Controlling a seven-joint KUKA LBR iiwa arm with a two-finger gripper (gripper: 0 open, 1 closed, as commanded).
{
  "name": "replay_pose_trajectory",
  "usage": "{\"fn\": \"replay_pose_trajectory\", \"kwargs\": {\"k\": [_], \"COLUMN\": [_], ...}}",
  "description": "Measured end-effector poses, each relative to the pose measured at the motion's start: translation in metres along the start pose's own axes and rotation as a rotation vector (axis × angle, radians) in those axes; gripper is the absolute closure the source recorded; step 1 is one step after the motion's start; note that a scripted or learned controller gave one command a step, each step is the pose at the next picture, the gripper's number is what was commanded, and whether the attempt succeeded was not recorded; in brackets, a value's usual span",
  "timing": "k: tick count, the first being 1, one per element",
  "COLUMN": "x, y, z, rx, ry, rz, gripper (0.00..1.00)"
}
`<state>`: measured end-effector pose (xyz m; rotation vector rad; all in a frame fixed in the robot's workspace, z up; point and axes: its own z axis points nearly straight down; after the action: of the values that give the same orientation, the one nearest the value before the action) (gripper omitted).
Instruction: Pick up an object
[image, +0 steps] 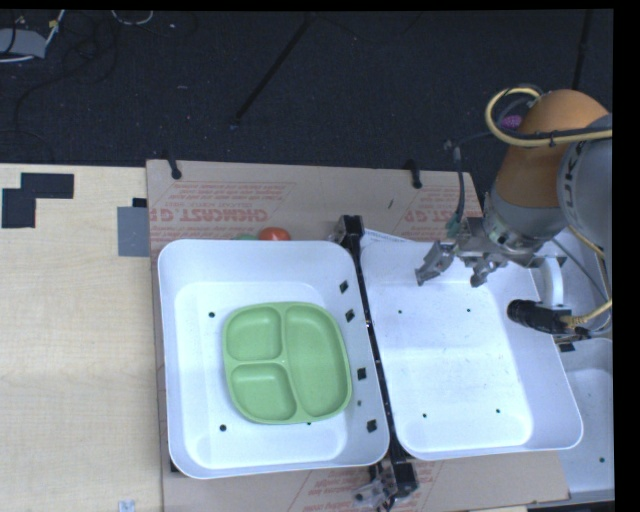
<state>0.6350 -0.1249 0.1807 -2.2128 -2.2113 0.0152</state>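
Your target, the green divided plate (287, 362), lies flat in the middle of the left bin (190, 275). It looks light, stiff and slick, so take it by a raised rim or divider. Your gripper (455, 266) hangs open and holds nothing, well right of the plate.

Pale wood bench (70, 350) at left, bearing black tape marks (35, 195). Cardboard sheet (300, 200) lies centre. Dark carpet (300, 80) with cables behind.
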Motion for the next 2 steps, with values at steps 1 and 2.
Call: {"fn": "replay_pose_trajectory", "kwargs": {"k": [1, 2], "x": [0.000, 0.000], "y": [0.003, -0.001], "z": [-0.008, 0.036], "rx": [-0.013, -0.009], "ry": [-0.002, -0.002], "rz": [-0.001, -0.001], "gripper": [0.00, 0.00]}}
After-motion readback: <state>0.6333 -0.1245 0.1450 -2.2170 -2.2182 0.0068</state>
